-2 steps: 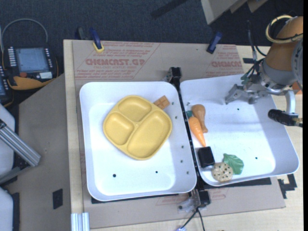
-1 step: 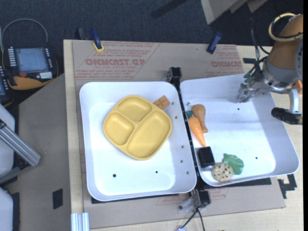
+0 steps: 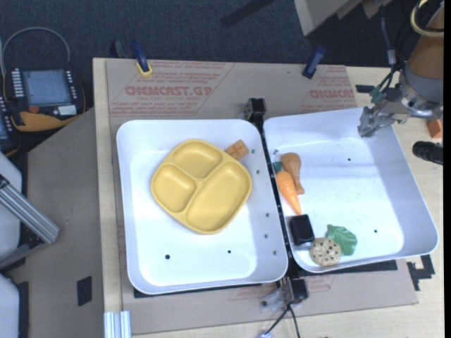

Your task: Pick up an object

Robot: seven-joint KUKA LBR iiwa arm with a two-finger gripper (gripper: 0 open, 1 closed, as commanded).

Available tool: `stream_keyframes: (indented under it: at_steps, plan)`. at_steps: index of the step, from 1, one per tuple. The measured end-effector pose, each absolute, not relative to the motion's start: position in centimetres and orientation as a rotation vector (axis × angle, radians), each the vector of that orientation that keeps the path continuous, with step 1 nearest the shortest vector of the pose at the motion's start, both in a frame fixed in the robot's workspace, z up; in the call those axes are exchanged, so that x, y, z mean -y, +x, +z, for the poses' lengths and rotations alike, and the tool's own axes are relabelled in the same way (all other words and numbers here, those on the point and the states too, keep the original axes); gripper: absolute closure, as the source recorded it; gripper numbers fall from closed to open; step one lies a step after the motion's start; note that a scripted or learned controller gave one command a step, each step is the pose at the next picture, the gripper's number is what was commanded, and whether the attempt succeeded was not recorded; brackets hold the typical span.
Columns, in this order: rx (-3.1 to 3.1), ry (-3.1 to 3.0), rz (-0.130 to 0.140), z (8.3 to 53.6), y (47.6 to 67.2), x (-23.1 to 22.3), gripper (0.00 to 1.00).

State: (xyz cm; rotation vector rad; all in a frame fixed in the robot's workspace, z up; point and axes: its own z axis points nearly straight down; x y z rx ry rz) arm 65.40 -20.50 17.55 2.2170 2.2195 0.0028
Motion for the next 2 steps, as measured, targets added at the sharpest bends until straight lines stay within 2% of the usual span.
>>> stream_keyframes:
  at_steps: [1,2]
  plan:
    - [-2.22,2.217,0.002,23.8,65.3,20.4,1.0]
    - [-2.218,2.216,0.003,27.9,65.4,20.4,1.0]
